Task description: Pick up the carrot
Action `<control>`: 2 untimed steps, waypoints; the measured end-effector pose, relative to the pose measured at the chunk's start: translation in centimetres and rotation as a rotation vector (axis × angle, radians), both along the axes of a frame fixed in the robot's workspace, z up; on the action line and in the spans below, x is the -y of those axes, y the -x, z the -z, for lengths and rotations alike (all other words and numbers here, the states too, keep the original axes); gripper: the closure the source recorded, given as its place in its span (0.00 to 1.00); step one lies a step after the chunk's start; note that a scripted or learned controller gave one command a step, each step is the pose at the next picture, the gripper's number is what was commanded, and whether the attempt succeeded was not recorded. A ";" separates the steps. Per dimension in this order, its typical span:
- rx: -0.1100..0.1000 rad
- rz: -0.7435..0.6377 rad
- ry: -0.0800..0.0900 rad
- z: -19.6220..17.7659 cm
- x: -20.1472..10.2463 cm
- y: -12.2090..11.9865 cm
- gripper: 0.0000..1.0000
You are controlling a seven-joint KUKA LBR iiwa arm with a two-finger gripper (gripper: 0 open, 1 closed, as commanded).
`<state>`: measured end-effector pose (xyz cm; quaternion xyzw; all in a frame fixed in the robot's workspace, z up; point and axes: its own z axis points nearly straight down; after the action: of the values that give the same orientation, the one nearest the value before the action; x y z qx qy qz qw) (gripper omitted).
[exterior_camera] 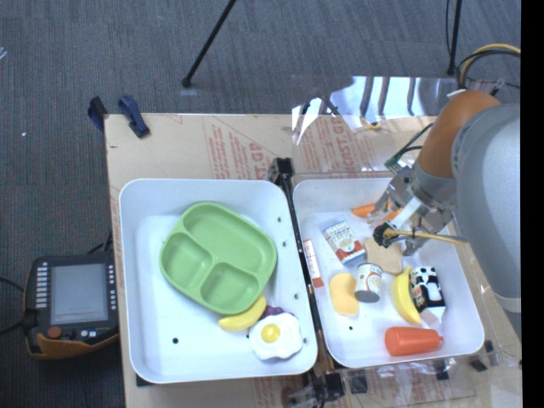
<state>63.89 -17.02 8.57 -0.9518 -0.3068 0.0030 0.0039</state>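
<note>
A slim orange tapered carrot (364,211) lies near the back of the right bin (327,195), its tip pointing left. Its right end is hidden under my gripper (389,218), which hangs low right over it at the end of the grey arm with the orange band. I cannot see whether the carrot is between the gripper's tips.
The right bin also holds a small printed box (342,240), a can (368,281), a yellow-orange lump (343,294), a banana (406,297), a black-and-white carton (427,289) and a chunky orange-red piece (412,341). The left bin holds a green divided plate (218,256), a banana (242,315) and a fried egg (274,334).
</note>
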 end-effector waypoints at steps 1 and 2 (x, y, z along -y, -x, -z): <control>0.000 0.147 -0.002 0.0 1.3 0.4 0.00; -0.001 0.318 0.002 0.0 -1.7 0.7 0.00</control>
<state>63.19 -15.27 8.59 -0.9883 -0.1524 0.0033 0.0037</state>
